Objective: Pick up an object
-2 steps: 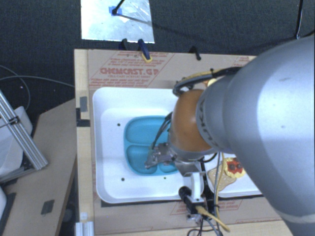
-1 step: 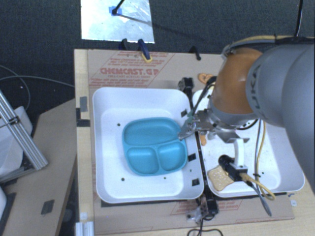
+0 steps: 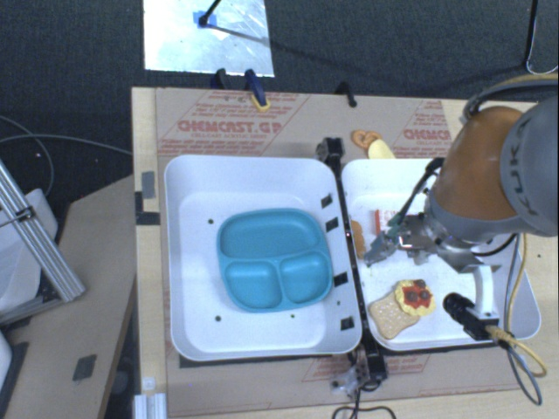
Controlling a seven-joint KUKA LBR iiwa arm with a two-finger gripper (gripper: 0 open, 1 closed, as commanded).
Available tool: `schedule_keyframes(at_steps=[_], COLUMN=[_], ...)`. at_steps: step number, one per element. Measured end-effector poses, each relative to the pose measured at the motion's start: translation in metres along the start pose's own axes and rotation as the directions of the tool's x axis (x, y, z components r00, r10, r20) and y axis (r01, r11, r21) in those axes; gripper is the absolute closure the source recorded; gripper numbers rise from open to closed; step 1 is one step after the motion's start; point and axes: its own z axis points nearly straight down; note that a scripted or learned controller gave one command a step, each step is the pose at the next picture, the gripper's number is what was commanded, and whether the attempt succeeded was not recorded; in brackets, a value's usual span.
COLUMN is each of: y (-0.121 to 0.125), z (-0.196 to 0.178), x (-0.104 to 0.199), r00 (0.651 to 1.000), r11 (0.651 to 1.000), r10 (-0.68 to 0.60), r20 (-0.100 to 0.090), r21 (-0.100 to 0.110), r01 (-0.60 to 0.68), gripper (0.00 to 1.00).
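Observation:
My gripper (image 3: 381,249) hangs low over the left part of the right bin (image 3: 410,171), at the end of the grey and orange arm (image 3: 489,177). Just below it and to the right lies a tan toast-shaped piece (image 3: 390,314) with a red and yellow toy food item (image 3: 415,296) resting on its upper corner. A small red and white item (image 3: 385,220) lies just above the gripper. A small orange-brown piece (image 3: 356,234) sits against the bin's left wall. I see nothing held in the gripper.
The left bin (image 3: 196,182) holds a blue divided plate (image 3: 273,258). On the cardboard behind the right bin lie a brown piece (image 3: 364,138) and a yellow piece (image 3: 381,151). A black cable fitting (image 3: 463,311) hangs from the arm over the right bin's front.

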Motion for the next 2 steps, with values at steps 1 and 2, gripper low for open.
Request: schedule_keyframes(at_steps=[1,2], y=[0.025,-0.014], z=[0.095,0.096], x=[-0.07,-0.102], r00=[1.0,1.0], r11=[1.0,1.0], r10=[-0.003,-0.01], r20=[0.0,-0.001], r21=[0.0,-0.016], r01=[0.003,0.01], gripper=[0.0,0.0])
